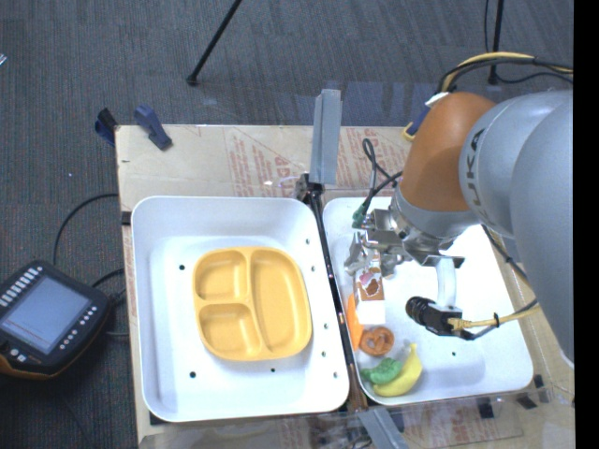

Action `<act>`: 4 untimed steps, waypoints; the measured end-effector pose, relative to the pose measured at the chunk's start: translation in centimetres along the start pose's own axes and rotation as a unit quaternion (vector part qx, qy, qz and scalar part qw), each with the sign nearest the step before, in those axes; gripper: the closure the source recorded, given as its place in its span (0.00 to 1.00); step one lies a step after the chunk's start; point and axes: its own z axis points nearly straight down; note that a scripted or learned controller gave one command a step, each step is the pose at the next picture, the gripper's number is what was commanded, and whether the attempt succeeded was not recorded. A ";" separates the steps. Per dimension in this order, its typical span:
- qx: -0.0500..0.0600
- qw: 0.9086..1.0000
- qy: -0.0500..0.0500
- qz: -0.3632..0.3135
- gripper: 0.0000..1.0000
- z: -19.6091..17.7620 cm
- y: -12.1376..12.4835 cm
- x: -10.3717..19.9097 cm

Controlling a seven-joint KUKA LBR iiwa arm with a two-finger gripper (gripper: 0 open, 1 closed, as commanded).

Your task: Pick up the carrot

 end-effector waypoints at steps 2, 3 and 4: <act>0.002 1.000 -0.001 0.029 0.00 0.1 -2.8 -4.0; -0.008 0.999 0.002 -0.054 0.00 7.8 -1.6 -7.5; -0.024 0.979 -0.003 -0.204 0.00 8.2 -1.9 -7.5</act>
